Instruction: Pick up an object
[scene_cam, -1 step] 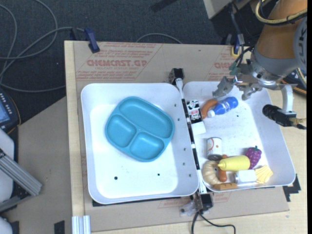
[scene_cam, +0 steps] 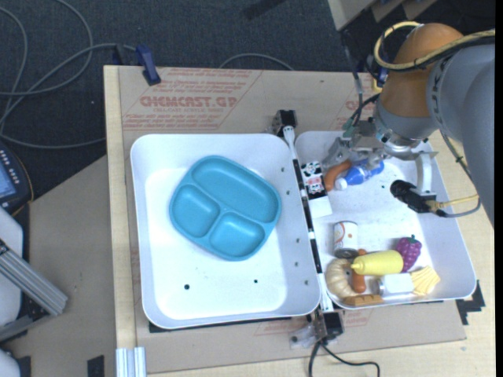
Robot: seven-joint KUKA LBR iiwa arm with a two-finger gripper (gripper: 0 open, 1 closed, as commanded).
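Note:
My gripper (scene_cam: 355, 152) hangs low over the far left part of the right bin (scene_cam: 460, 250), under the orange wrist band. Directly below it lie a small blue and white bottle (scene_cam: 364, 172) and an orange piece (scene_cam: 338, 176), side by side. The gripper's tip overlaps them in the view, and I cannot tell whether it touches either one. A small tin can (scene_cam: 343, 233) stands in the middle of the bin. At the near end sit a yellow banana (scene_cam: 379, 263), purple grapes (scene_cam: 409, 249), a cheese wedge (scene_cam: 425, 280) and a tan bagel (scene_cam: 338, 278).
The left bin (scene_cam: 149, 210) holds a blue divided plate (scene_cam: 225, 206). A small black, white and red toy (scene_cam: 313, 177) lies against the right bin's left wall. A white block (scene_cam: 398, 285) and an orange sausage (scene_cam: 365, 298) lie at the near rim.

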